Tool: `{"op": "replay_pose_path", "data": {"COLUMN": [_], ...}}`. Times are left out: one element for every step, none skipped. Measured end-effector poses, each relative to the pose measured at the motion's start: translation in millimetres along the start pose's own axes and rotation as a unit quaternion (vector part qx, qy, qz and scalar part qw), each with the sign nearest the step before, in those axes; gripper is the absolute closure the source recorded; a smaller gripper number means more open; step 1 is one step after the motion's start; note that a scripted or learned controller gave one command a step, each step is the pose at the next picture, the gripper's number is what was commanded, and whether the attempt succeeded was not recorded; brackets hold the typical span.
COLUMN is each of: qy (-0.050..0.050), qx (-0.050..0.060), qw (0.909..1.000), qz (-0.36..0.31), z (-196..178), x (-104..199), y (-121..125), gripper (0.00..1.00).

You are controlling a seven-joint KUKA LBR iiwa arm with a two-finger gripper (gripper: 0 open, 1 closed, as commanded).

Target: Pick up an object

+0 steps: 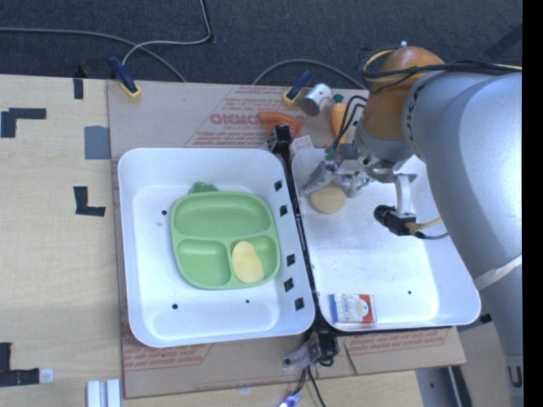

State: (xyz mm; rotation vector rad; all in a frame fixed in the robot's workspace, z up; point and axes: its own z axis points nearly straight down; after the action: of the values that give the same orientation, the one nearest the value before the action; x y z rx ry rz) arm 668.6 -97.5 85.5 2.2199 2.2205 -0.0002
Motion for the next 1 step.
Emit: {"op": "replay_pose_path", "data": {"qy": [0.0], "qx": [0.0], "qw": [1.0], "qz": [-0.001], "z": [-0.2], "x": [-5.6], "y": [0.3], "gripper": [0.0]}}
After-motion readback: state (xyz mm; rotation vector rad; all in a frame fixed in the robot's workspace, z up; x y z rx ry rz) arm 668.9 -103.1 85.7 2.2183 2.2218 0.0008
